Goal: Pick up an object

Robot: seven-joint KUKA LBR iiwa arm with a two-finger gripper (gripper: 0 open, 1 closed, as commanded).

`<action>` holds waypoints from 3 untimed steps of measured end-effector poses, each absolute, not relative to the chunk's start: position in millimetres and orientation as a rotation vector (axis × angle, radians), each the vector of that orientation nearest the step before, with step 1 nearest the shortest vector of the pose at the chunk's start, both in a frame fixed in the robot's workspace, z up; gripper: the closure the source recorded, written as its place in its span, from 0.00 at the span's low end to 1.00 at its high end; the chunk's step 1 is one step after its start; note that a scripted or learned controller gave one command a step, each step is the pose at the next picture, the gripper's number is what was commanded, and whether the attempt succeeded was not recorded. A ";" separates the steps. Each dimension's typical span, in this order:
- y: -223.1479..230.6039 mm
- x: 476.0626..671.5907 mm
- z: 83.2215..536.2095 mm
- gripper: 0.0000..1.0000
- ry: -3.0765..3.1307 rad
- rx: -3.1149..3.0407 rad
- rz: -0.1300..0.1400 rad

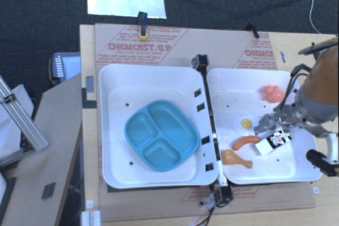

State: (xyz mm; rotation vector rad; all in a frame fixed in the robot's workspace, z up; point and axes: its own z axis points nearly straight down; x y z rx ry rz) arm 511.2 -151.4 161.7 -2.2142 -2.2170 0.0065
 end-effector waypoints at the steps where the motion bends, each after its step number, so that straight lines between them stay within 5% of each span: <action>1: -159.1 506.8 114.2 0.00 -2.223 -2.223 0.001; 2: -160.0 508.8 123.9 1.00 -2.223 -2.223 0.002; 3: -158.3 518.7 167.1 1.00 -2.228 -2.216 0.000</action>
